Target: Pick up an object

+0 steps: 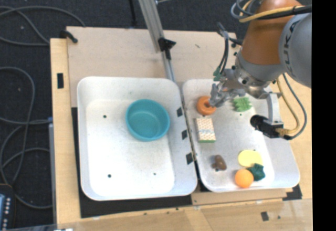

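Camera view: left bin (pixel 94 119) holds a teal bowl (pixel 147 119); claw (pixel 216 100) grip unclear, beside orange ring (pixel 205 106).

From my seat I see a tan worktop (pixel 115 51) on dark floor, carrying two shallow white bins side by side, their edges touching near the middle. The left bin (pixel 105 172) sits nearer the worktop's left edge, the right bin (pixel 278 164) reaches toward its right. A slanted metal post (pixel 149 7) rises from the worktop just behind the bins.

Orange ring (pixel 205 106) — flat in right bin's (pixel 273 172) upper-left corner.
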{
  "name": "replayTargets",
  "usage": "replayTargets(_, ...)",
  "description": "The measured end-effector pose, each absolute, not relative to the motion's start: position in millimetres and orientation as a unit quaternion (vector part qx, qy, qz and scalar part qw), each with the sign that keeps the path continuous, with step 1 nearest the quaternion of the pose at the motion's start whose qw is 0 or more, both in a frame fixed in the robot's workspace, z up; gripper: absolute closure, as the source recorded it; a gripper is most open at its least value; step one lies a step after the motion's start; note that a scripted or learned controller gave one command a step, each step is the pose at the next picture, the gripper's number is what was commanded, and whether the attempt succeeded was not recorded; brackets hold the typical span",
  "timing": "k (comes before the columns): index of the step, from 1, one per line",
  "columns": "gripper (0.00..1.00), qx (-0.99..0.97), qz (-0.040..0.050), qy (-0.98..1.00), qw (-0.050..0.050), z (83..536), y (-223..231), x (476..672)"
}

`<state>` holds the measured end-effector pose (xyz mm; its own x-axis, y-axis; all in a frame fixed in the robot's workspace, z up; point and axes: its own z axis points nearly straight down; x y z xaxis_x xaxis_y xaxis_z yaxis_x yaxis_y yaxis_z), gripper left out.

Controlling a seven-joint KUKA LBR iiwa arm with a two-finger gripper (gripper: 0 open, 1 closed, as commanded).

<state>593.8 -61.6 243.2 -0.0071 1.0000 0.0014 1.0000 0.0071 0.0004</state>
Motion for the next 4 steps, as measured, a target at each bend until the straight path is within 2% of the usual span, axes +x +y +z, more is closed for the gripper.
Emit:
replayTargets(2,1.00,-0.704,-0.0010,-0.710,0.001,260,38,549.9)
replayTargets(3,1.00,-0.705,0.0007,-0.709,0.001,242,77,523.6)
replayTargets(4,0.00,-0.706,-0.0007,-0.708,0.000,243,76,524.6)
